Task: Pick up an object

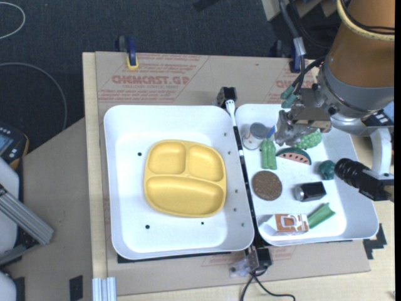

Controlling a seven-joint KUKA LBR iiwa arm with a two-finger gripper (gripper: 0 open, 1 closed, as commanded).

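Gripper hangs low over the right bin, just above a watermelon slice; its opening cannot be told.

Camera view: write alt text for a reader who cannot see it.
A grey robot arm's gripper hangs over the right bin above small objects: a watermelon slice toy, a brown disc and a black cylinder. The left bin holds a yellow divided plate.
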